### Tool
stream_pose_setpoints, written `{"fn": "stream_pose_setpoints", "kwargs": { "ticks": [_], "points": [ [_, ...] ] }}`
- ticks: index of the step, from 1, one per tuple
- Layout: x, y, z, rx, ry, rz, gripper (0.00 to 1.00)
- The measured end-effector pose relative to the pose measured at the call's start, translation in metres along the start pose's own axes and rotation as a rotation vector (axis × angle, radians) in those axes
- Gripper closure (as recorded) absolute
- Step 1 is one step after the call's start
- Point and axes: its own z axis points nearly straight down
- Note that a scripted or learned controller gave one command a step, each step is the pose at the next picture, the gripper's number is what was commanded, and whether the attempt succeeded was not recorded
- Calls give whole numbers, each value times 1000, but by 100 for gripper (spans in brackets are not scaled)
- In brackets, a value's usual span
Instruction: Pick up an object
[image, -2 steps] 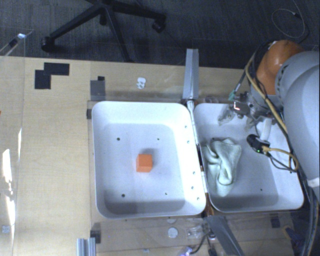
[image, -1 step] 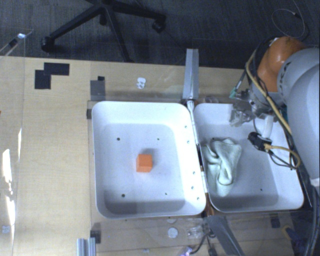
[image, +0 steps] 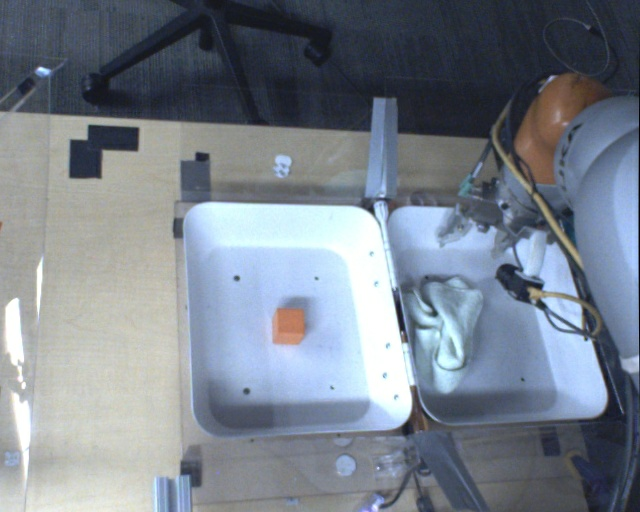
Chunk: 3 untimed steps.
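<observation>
The gripper (image: 478, 222) hangs over the far edge of the right bin (image: 520, 385), its metal fingers small and tangled among cables, so whether the jaws are open or closed cannot be told, and nothing shows between them. A pale, crumpled cloth (image: 445, 320) lies soft and folded along that bin's left wall, apart from the gripper. In the left bin (image: 215, 300), a small orange cube (image: 289, 326) sits near the middle of the smooth white floor.
</observation>
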Motion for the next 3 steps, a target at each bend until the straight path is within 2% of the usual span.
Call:
{"fn": "stream_pose_setpoints", "kwargs": {
  "ticks": [1, 2, 3],
  "points": [
    [1, 2, -12, -5, -1, -8, 100],
    [18, 2, -67, 4, 2, -194, 100],
    [20, 3, -78, -1, 1, -200, 100]
  ]
}}
